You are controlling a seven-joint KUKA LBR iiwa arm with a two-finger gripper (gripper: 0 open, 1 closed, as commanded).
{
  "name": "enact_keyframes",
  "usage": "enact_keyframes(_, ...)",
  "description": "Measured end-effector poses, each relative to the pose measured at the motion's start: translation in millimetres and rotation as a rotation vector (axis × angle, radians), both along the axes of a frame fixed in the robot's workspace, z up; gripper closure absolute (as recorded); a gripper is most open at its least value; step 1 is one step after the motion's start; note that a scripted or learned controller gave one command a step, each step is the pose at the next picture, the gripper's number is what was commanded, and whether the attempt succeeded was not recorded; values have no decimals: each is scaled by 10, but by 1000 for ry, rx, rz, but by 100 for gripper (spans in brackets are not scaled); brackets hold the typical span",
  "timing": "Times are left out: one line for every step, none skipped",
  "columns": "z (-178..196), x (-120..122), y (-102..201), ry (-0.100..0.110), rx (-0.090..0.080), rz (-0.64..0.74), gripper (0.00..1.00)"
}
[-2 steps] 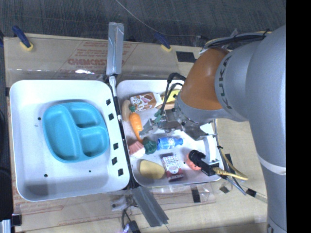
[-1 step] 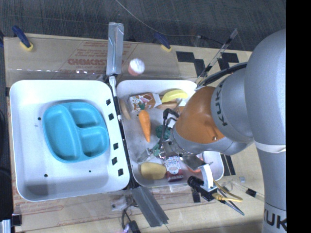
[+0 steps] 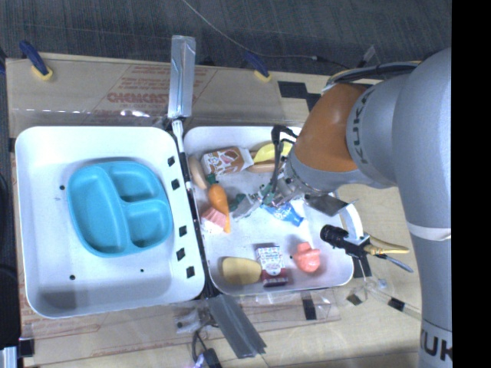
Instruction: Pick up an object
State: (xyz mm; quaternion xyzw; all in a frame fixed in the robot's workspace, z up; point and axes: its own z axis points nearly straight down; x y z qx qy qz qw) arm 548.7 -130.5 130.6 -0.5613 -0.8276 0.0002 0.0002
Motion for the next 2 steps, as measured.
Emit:
enact_keyframes(-381,-76,-621,0,3,-33,0)
enact_keyframes(738,799,-801,-8,-2,120,0)
